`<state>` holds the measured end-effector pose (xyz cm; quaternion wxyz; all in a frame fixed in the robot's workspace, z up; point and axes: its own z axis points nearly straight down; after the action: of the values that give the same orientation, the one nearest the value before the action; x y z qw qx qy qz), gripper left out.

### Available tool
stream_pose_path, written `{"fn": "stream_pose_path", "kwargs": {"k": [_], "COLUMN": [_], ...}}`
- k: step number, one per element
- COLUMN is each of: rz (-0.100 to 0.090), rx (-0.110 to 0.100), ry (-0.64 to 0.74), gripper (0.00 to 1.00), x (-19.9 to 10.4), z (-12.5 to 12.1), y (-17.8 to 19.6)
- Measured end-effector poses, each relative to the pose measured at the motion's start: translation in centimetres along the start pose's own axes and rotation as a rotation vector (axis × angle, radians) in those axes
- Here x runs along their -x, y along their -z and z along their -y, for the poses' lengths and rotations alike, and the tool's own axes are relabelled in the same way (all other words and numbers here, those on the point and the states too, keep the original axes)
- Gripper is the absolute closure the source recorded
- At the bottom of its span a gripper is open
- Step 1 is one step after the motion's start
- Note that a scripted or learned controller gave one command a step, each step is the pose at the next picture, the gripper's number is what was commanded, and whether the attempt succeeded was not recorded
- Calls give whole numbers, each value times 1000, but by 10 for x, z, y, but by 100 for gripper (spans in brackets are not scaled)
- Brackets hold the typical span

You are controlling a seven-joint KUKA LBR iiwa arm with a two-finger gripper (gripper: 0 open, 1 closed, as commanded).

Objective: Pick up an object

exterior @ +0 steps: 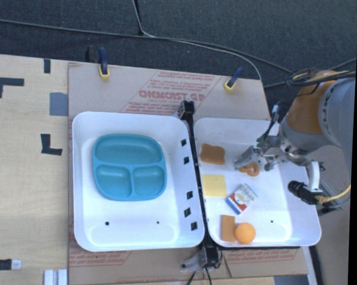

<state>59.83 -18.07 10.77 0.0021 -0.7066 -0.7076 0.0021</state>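
Note:
My gripper (255, 163) hangs low over the right bin (293, 229), in its upper middle part. Its fingers are spread open, and a small orange-brown ring-shaped piece (248, 169) lies on the bin floor just below and between the tips. The piece rests on the floor and is not lifted. Left of it lies a brown bread-like piece (212, 154). Below that are a yellow cheese square (214, 185) and a small white, red and blue carton (241, 198). An orange ball (245, 233) touches a brown block (226, 228) near the front rim.
The left bin (83, 217) holds a blue divided plate (130, 167). A black divider (192, 169) runs between the two bins. The arm's grey and orange wrist (312, 115) stands over the right bin's far right side. Cables cross the dark floor behind the bench.

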Motion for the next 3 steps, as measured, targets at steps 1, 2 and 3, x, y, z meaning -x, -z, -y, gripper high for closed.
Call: {"fn": "stream_pose_path", "kwargs": {"k": [1,2,3], "rz": [2,5,1], "rx": [5,13,9], "ry": [1,1,0], "gripper": [0,100,100], "x": [0,0,3], "z": [-1,-3,-12], "y": [-23,-9,39]}}
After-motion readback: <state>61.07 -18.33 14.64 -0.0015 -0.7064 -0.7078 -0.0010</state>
